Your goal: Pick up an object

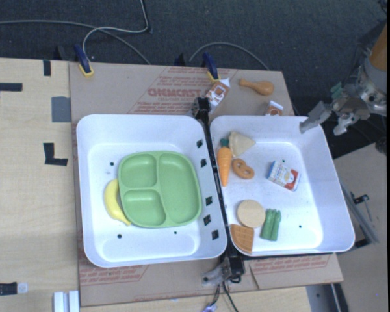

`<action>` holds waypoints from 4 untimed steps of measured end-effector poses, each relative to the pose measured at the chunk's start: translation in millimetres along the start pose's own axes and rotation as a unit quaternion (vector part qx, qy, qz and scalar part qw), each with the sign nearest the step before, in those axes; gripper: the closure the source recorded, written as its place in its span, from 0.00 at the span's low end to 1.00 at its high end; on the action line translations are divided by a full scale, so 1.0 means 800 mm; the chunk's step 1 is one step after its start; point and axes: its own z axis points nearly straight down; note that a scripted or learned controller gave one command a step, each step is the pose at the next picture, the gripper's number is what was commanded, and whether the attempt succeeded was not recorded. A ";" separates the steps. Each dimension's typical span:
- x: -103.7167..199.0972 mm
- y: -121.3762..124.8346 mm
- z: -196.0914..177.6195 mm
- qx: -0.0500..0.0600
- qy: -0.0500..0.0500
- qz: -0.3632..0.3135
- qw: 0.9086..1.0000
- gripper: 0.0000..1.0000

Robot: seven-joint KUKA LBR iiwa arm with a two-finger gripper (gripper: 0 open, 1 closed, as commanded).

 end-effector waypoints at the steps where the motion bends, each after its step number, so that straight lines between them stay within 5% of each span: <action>1: 0.054 0.019 0.154 0.001 0.001 0.000 1.000 0.00; 2: 0.115 0.048 0.236 -0.001 0.000 -0.001 1.000 0.00; 3: 0.136 0.011 0.233 -0.007 -0.006 0.003 1.000 0.00; 4: 0.139 0.067 0.237 -0.001 -0.003 0.001 1.000 0.00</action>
